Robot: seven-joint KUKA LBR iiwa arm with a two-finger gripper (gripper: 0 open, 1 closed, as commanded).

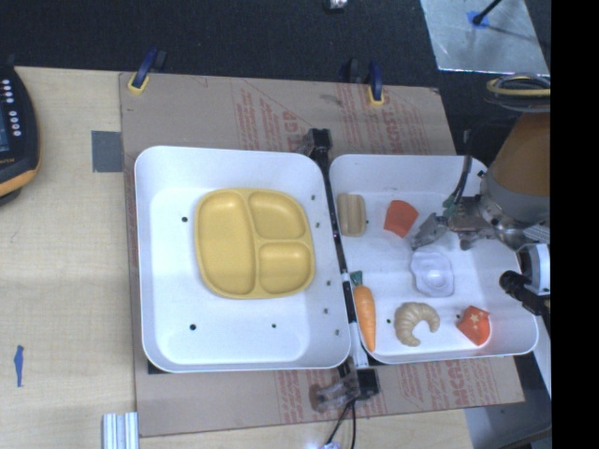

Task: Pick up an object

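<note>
Your claw [440,235] hangs with fingers spread, pinching nothing, over the right bin [374,168], just above a clear cup [432,274]. That cup sits mid-bin, likely the target, with a croissant [416,321] just below it and a red block [401,218] up-left.

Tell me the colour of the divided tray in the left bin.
Pale yellow. The divided tray shows best in the camera view, lying in the white left bin.

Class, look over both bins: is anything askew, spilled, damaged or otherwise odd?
Nothing looks spilled or broken. One small oddity: the carrot lies hard against the right bin's left wall, a tight spot for the gripper. The yellow tray sits flat.
</note>
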